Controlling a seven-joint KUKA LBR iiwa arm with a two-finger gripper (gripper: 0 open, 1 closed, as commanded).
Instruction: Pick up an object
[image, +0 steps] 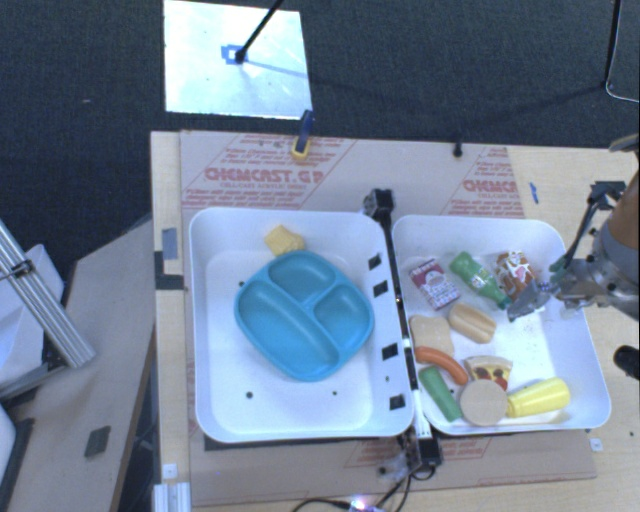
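**Inspector:** White bins, two, side by side on the worktop (170, 330). The left bin (215, 400) holds a blue divided plate (303, 314) at centre and a small yellow piece (284, 239) at the plate's 12 o'clock, touching its rim.

**Clerk:** And the right bin (585, 375)?

**Inspector:** Toy food. Red packet (434, 281) at 10 o'clock, green bottle (476, 277) and a red-and-white wrapped item (516, 270) at 12. Bread slice (432, 331), bun (472, 322) and sausage (441, 363) near centre. Green piece (439, 393), pizza slice (488, 370), tan disc (484, 403) and yellow bottle (538, 398) along 6 o'clock.

**Clerk:** The hand?

**Inspector:** The hand (527, 303) enters from 3 o'clock, tips just below the wrapped item. Nothing is seen between them. Whether they stand apart or together, I cannot tell.
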